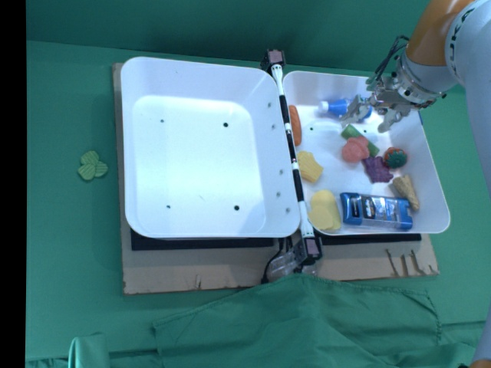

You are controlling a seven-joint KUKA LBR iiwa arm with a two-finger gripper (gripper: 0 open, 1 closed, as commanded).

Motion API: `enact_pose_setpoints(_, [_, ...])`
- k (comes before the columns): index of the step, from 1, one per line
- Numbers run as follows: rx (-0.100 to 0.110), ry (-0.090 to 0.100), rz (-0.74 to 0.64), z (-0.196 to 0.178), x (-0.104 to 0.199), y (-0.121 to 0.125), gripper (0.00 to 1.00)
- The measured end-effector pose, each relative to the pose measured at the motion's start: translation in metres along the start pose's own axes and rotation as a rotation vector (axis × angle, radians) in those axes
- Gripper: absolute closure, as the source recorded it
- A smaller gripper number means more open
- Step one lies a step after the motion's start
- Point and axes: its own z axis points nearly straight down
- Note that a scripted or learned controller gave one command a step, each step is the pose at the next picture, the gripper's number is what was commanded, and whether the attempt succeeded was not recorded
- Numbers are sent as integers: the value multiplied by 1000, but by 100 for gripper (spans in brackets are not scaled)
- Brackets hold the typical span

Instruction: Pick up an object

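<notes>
Both white bins (203, 75) looked like smooth, glossy plastic; brown cardboard (192, 278) lay beneath them, with matt green cloth (307, 320) in front.

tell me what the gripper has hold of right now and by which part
Nothing that can be seen. The gripper hangs over the back of the right bin, beside the blue and white bottle, with no object visible between its jaws.

The scene was evenly and brightly lit from above, with a cool bluish-green cast. The left bin (201, 148) was nearly overexposed, its floor washed to flat white with faint glare at centre. Shadows were soft and short, darkest under the bins' lower edges. Focus was slightly soft throughout, small toys lacking fine detail.
</notes>
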Motion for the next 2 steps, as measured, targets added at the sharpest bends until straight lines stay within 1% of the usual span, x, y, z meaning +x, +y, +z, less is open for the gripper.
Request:
enact_pose_setpoints(1, [85, 20, -12, 28, -17, 50, 0])
enact_pose_setpoints(2, [80, 8, -2, 14, -22, 48, 100])
